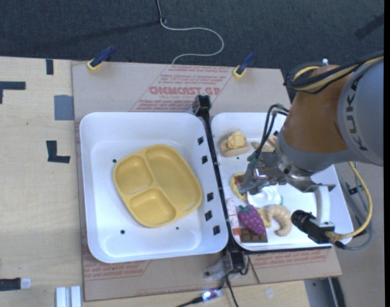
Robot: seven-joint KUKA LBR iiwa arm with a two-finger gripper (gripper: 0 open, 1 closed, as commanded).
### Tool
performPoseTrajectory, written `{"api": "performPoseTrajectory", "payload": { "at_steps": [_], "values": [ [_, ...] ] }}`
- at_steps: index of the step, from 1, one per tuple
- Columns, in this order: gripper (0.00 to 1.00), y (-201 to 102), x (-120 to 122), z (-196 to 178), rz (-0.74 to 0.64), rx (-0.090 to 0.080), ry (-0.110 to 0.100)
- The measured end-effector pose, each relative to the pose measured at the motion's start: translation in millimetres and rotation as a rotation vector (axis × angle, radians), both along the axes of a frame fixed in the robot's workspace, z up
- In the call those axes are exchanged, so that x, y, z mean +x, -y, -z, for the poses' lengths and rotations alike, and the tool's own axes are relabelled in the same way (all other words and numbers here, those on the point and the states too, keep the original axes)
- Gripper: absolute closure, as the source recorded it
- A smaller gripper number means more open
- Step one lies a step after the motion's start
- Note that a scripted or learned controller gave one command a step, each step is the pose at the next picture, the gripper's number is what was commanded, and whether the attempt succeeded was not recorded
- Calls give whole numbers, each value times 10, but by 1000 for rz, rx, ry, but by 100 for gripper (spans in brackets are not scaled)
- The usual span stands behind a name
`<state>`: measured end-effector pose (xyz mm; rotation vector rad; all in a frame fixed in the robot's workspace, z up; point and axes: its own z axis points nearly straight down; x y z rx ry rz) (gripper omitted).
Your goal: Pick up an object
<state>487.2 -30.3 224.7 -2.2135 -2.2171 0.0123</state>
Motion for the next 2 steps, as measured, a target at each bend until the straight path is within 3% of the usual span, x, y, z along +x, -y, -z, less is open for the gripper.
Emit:
{"api": "performPoseTrajectory", "payload": {
  "at_steps": [2],
  "values": [
    [100,-4,-75,24,1,-1,2]
  ]
}}
